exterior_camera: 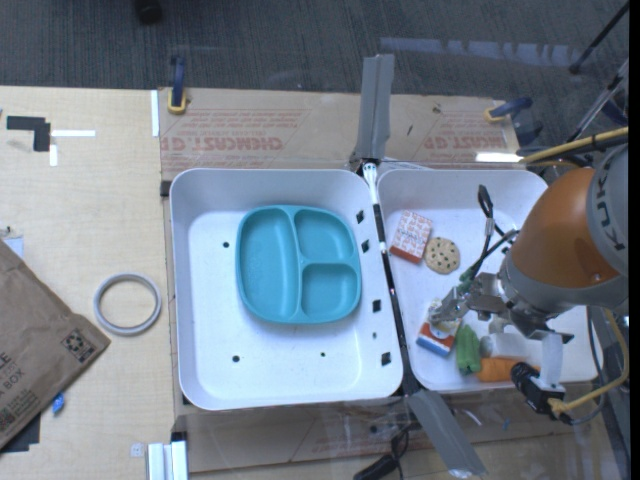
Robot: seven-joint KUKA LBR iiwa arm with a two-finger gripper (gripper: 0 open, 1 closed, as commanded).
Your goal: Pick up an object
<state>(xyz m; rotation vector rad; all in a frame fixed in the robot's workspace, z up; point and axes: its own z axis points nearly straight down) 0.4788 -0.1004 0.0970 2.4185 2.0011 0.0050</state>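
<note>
Your grey metal two-finger gripper [452,311] hangs low over the right white plastic bin [455,183], beside the small red-white-blue block [434,343]. You cannot tell its state

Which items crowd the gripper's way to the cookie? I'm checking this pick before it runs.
Nothing visible lies between the gripper and the cookie: bare bin floor separates them. The small patterned box sits beside the cookie, on its far side, touching or nearly so.
</note>
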